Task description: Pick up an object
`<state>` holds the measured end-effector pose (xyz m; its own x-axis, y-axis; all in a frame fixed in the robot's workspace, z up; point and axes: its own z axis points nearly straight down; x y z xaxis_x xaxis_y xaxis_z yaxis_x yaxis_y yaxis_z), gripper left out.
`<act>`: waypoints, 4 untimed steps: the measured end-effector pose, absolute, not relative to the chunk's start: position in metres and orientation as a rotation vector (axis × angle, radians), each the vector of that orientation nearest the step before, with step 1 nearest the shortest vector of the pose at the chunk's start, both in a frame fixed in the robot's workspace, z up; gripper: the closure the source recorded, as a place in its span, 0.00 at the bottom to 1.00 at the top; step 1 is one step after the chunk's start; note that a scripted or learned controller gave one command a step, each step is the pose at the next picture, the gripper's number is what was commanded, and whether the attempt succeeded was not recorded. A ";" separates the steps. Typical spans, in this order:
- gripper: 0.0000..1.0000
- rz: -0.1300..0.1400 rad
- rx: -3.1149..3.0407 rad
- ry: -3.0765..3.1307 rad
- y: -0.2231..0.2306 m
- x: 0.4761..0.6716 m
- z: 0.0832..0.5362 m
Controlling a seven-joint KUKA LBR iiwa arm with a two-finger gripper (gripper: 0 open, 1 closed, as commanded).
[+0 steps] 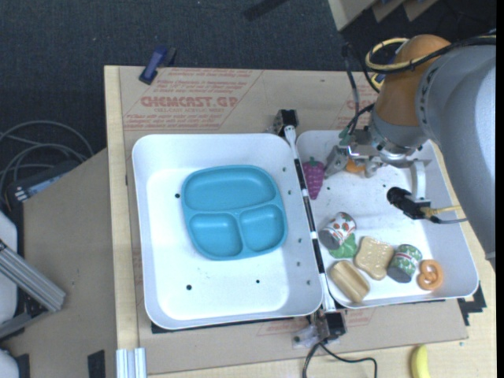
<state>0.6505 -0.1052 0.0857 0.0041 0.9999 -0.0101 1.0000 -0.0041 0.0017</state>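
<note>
Probably lab — robot arm (441,93), bench (197,93), cables (31,152)

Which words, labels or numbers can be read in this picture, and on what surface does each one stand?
"CHEMCAST GP", large red print on the brown board under the bins.
The smaller red lines around it are too blurred to read.
The toy items in the right bin bear no readable text.

The robot arm (465,109) is big, round and grey, with an orange band (405,77) and black cables (354,93).

Brown bench (197,101) bears left bin (157,290) and right bin (457,266)
</note>
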 end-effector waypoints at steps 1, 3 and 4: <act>0.00 -0.002 2.224 2.221 -0.109 0.552 0.084; 0.00 0.001 2.210 2.206 -0.100 0.671 0.094; 1.00 0.010 2.204 2.204 -0.099 0.673 0.107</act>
